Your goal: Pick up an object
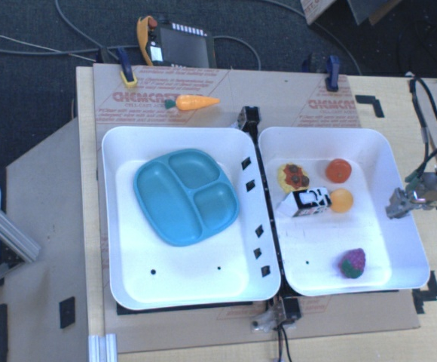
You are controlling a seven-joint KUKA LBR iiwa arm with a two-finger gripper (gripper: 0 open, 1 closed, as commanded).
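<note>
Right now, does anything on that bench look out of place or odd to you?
One thing: a toy carrot lies on the bare board behind the left bin, outside both bins. The blue divided plate also sits askew in that bin. The small toys in the right bin look undisturbed.

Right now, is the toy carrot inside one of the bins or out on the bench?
Out. The toy carrot lies on the bench behind the left bin, past its far rim and apart from it.
</note>
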